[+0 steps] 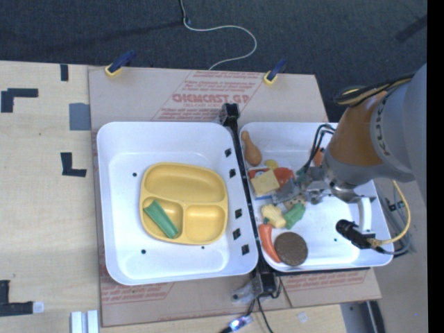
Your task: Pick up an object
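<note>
Camera view, jaws [300,189] low among toys in right bin [316,252], grip state perhaps hidden, cannot tell

I found the lighting even and bright, shadows soft, the white bins [114,186] slightly glary, and fine detail mildly blurred.

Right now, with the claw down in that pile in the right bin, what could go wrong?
1. The claw sits among tightly packed toy foods: the yellow block, red piece and green piece touch or nearly touch, so it may catch two, or none.
2. A sweep could push items against the divider between the bins.
3. The orange carrot and brown disc lie close by and might get knocked.
</note>
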Robot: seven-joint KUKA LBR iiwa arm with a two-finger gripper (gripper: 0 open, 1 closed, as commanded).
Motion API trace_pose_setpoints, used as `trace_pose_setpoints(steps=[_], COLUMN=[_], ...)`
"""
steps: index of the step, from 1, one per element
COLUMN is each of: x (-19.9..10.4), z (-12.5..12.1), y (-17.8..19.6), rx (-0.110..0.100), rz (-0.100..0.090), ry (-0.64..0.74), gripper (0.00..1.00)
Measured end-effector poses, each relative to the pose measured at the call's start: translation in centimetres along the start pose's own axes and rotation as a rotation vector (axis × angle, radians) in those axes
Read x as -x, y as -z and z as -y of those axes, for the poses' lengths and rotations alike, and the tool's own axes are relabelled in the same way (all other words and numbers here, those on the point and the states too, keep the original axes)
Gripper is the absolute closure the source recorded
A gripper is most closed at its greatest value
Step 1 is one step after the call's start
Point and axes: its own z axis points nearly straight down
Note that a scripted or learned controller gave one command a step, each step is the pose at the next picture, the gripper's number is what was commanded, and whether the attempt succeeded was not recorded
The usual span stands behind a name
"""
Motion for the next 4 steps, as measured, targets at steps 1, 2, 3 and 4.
trace_pose_setpoints(steps=[1, 2, 3, 4], x=[0.1, 1.1, 1.3, 1.3], z=[-0.2, -0.1, 0.5, 0.5], y=[1.4, 6.9, 11.4, 14.1], rx=[0.005, 0.01, 0.009, 0.008], rz=[0.001, 0.002, 0.002, 0.001], ry=[0.0, -0.002, -0.001, -0.001], gripper=[1.0, 1.0, 1.0, 1.0])
